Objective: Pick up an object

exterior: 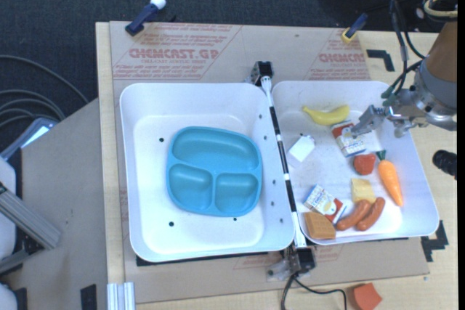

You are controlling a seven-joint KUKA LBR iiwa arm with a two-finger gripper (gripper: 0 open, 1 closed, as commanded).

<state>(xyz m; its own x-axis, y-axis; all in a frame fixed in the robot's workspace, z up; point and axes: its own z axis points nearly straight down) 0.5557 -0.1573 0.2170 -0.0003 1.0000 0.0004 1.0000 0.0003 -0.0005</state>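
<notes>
The right bin (pixel 414 156) holds several toy foods. A yellow banana (pixel 327 113) lies at its back, and a red and white carton (pixel 350 141) sits just right of the middle. A red tomato (pixel 365 164), an orange carrot (pixel 391 181), a yellow cheese piece (pixel 362 189), two sausages (pixel 365 214), a toast slice (pixel 318 226), a small printed packet (pixel 324 200) and a white packet (pixel 301 149) lie towards the front and centre. My gripper (pixel 365 123) reaches in from the right, low over the carton's back edge and just right of the banana.
The left bin (pixel 138 156) holds a blue compartment plate (pixel 214 170). A black rail (pixel 280 156) divides the bins. Blue clamps (pixel 145 14) sit on the bench's back edge, and an orange block (pixel 365 295) lies at the front right.
</notes>
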